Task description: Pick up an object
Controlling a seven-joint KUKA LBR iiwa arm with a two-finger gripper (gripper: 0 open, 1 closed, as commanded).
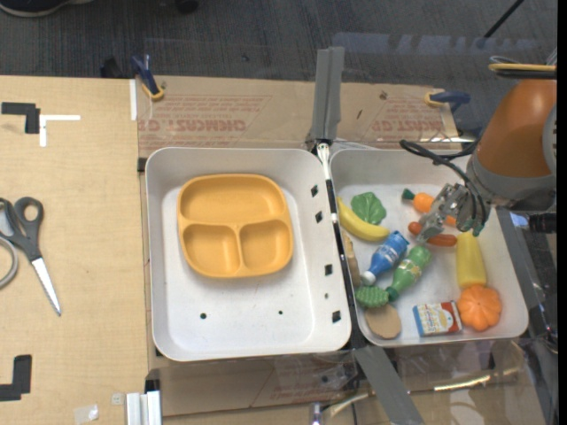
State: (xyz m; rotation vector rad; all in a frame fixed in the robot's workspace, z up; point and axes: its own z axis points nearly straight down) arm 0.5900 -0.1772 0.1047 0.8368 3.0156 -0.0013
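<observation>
— So, what lies far left on the bench?

— Scissors (pixel 31 246), well apart from the bins. Next comes the left bin (pixel 168 326), bearing an orange divided plate (pixel 236 235).

— And the right bin (pixel 518 312)?

— Crowded. A banana (pixel 359 223) sits beside a green leaf (pixel 368 207); nearer lie a blue bottle (pixel 384 260) and a green bottle (pixel 410 268), side by side, then a small carton (pixel 438 318). Further right, a yellow piece (pixel 469 258) stands just above an orange pumpkin (pixel 480 307).

— The gripper (pixel 450 216)?

— Low at the bin's far right, over a carrot (pixel 426 202) and something red (pixel 438 237). Whether its fingers are spread or closed, I cannot tell, nor whether anything sits between them.
</observation>
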